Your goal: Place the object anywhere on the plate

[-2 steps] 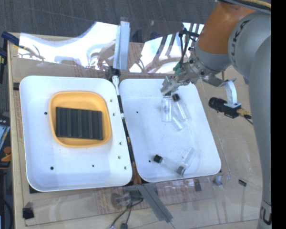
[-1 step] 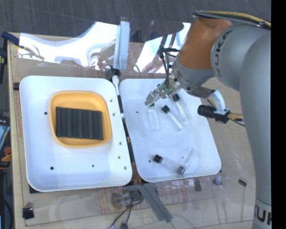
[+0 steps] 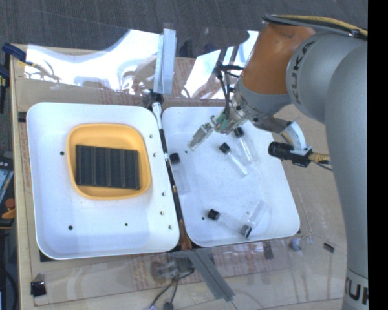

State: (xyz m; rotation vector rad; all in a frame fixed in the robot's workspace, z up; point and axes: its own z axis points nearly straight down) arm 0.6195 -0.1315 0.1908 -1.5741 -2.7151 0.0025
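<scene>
A yellow plate [image 3: 107, 162] with a dark ribbed centre lies in the left bin [image 3: 45, 225]. Several clear vials with black caps lie in the right bin [image 3: 281, 192]: two [image 3: 235, 159] [image 3: 245, 148] near the top middle and two [image 3: 227, 219] [image 3: 254, 213] near the front. Another black-capped piece [image 3: 174, 157] rests by the divider. My gripper [image 3: 210, 131] hangs low over the upper part of the right bin, just left of the upper vials. I see nothing clearly held in it.
The divider [image 3: 167, 173] between the bins runs just left of the gripper. Crumpled clear plastic sheeting [image 3: 123, 63] sits behind both bins. A black cylinder [image 3: 286, 152] on a cable juts from the arm over the right bin's right rim.
</scene>
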